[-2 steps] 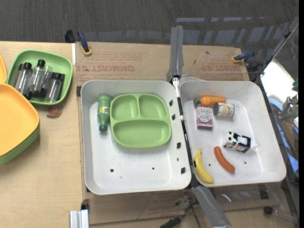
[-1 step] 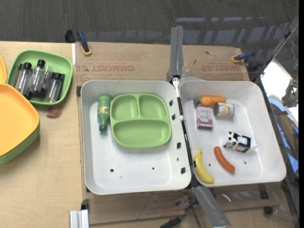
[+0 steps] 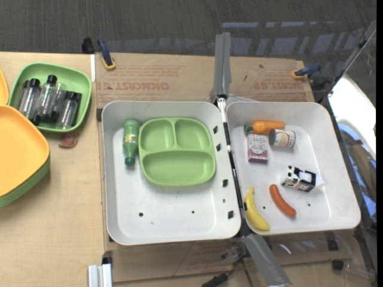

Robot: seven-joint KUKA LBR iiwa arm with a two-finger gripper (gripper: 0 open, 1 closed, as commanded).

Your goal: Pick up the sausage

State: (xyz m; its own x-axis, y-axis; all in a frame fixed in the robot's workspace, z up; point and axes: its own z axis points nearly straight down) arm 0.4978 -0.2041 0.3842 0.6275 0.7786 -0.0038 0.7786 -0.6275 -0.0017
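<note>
Red-orange and glossy, the sausage [image 3: 282,200] lies flat on the floor of the right-hand bin [image 3: 339,137], towards its front edge. That's the bin on the side the gripper reaches in from, so a short trip by my reckoning. How that gripper is set right now, wide or narrow, I cannot tell.

Now the lie of it: the long axis runs on a diagonal, one end towards the back-left, the other towards the front-right corner. Neighbours are tight! The banana [image 3: 256,211] sits just beside it on the far side from the arm's entry, and the black-and-white packet [image 3: 299,180] is near its back end.

My call: come straight down over the middle, wrist turned to grip across the narrow width, square to that diagonal, clear of both.
</note>
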